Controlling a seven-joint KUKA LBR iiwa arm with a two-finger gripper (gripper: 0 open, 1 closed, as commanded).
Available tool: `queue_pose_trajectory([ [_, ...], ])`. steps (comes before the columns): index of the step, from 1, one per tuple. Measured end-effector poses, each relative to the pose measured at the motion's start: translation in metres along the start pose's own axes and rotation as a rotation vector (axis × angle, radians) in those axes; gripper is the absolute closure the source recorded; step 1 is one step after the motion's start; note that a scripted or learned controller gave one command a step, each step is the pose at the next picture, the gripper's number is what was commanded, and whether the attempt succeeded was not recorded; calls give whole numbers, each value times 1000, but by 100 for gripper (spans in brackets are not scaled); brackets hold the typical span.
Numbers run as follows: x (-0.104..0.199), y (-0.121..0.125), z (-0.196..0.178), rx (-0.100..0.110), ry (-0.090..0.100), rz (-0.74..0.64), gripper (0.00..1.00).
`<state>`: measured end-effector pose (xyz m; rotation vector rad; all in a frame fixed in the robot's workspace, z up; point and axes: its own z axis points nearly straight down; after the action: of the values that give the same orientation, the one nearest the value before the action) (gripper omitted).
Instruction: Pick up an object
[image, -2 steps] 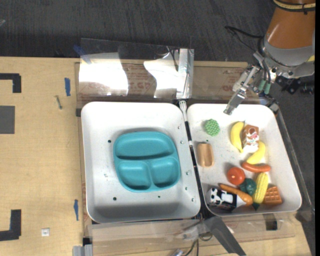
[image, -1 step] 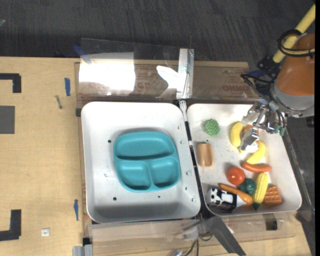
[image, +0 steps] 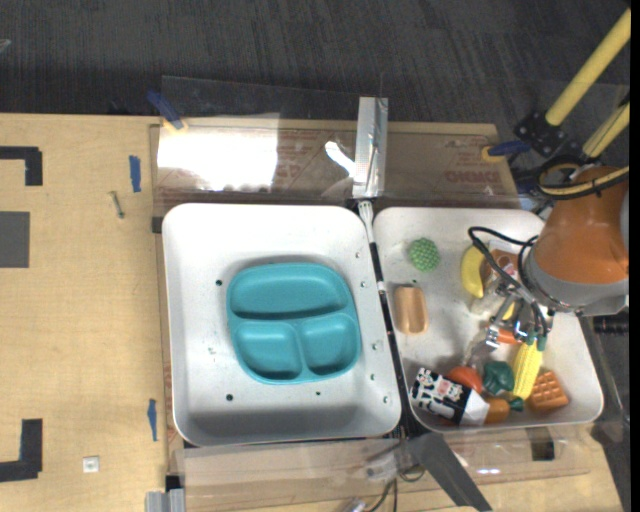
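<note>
A teal divided tray (image: 292, 320) sits in the middle of the left bin (image: 190, 250). In the right bin (image: 440, 225), a green ball (image: 423, 254) lies near the far edge, a tan block (image: 410, 308) by the left wall, and a banana (image: 471, 270) beside the tool (image: 512, 320), which hangs over toys crowded along the near edge.

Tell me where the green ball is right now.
The green ball lies near the top-left of the right bin, above the tan block and left of the banana.
</note>
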<state>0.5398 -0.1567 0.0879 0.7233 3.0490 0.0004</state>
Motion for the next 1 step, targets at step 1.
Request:
queue_pose_trajectory([
  [1,-73,20,1,0,2,2,0],
])
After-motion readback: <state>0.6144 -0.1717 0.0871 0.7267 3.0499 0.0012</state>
